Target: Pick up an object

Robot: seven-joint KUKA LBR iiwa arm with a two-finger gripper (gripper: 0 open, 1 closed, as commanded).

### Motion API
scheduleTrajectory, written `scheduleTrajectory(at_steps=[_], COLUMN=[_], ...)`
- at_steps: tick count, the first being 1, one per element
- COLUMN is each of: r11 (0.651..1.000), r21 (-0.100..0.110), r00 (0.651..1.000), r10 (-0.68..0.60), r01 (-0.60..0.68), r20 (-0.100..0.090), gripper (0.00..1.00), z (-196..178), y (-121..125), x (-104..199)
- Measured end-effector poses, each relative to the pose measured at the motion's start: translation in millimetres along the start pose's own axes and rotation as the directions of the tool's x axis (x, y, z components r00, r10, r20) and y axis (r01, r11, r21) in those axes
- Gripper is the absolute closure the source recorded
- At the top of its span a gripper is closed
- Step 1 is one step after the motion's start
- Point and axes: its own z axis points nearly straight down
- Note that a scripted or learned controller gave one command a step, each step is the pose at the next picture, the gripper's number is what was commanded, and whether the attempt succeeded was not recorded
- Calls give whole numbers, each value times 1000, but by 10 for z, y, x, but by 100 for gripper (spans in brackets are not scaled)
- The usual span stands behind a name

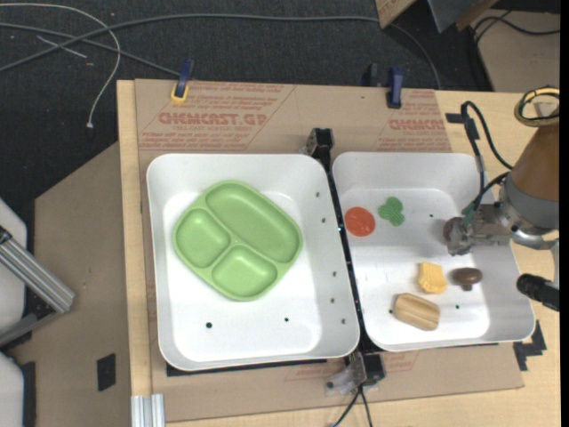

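At the right bin's [418,169] right edge your gripper [459,235] hung low, whether clenched or released you couldn't tell | risk: a descent here met bare floor, or nudged the brown piece [466,277] aside | nearest targets: brown piece just toward the front edge, yellow piece [432,278] beside it, toward the bin's middle

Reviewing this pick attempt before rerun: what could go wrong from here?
1. The gripper sits just above the small brown piece and the yellow piece, which lie close together; a descent may nudge one while aiming for the other.
2. It hangs near the right bin's right wall, so a collision there looks possible.
3. The tan bread-like piece lies near the front rim and could be pushed against it.
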Motion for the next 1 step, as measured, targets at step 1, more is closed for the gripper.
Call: scheduleTrajectory(at_steps=[1], r11=[1000], r21=[-6], r00=[1000], r10=[-2], r01=[2], r20=[3], gripper=[100], z=[-639], y=[62], x=[7])
